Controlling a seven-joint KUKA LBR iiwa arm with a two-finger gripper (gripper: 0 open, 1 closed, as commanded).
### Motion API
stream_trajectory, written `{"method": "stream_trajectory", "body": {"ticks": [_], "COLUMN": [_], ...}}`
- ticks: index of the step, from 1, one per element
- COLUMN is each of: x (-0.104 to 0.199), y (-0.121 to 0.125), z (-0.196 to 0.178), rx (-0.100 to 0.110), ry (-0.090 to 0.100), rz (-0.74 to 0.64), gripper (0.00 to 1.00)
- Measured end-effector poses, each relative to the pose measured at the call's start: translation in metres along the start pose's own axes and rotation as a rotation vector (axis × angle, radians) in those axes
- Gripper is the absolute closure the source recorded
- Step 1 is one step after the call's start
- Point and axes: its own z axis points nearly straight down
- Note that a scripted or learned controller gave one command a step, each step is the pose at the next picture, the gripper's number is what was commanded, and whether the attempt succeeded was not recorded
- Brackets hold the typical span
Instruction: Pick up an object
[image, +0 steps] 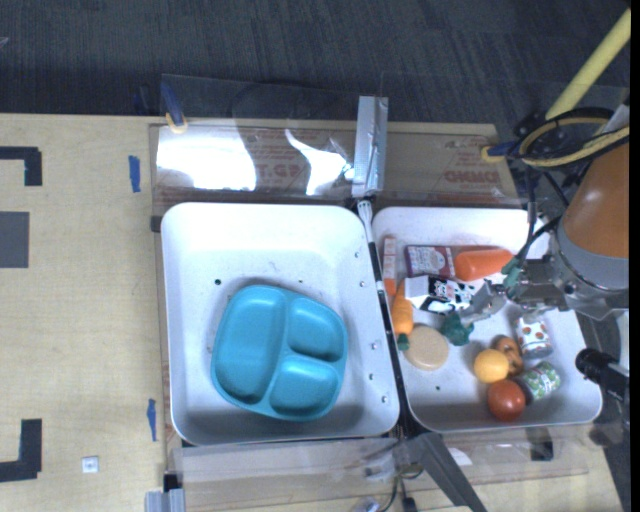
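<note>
Camera view: end effector (487, 300) low in right bin (575, 410) near cow-print carton (437, 291), reach step, grip state unclear; next close+lift.

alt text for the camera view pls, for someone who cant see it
The arm's gripper reaches from the right into the right bin, over a clutter of toy food: a carrot, a tomato, an orange. The left bin holds a blue divided plate.

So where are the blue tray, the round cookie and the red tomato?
Blue tray (280, 350): camera view, on the ridge between its compartments.
Round cookie (428, 349): camera view, middle of its flat top.
Red tomato (506, 399): camera view, centre of its skin.
</note>
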Motion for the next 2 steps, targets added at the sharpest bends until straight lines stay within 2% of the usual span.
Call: {"method": "stream_trajectory", "body": {"ticks": [1,2], "x": [-0.041,-0.076], "y": [0.081,0.158], "z": [0.069,0.084], "rx": [-0.002,-0.003], "ry": [-0.002,-0.003], "rz": [-0.188,-0.174], "gripper": [0.00,0.00]}}
